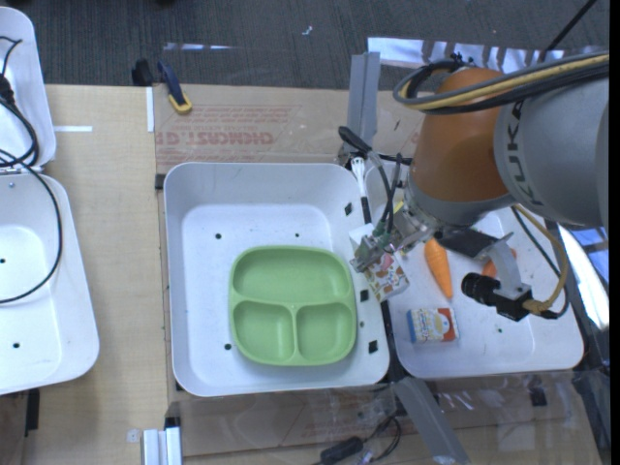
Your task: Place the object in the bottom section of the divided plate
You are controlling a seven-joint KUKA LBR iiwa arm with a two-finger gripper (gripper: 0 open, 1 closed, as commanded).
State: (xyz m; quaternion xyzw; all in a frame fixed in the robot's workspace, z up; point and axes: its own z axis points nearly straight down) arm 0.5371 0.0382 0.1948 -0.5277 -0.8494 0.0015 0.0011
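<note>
A green divided plate (pixel 235 303) lies in the left bin (pixel 199 211), with one wide section at the far side and two smaller ones at the near side. My gripper (pixel 373 252) hovers over the wall between the two bins, just right of the plate. It is shut on a small white packet with a red pattern (pixel 389 279), which hangs from the fingers above the bin rims. The grey arm with its orange band (pixel 460 148) rises behind it to the right.
In the right bin (pixel 547 342) lie an orange carrot (pixel 440 268) and a small white and blue box (pixel 431 325). A further white tray (pixel 44 298) with a black cable (pixel 53 221) stands at the far left.
</note>
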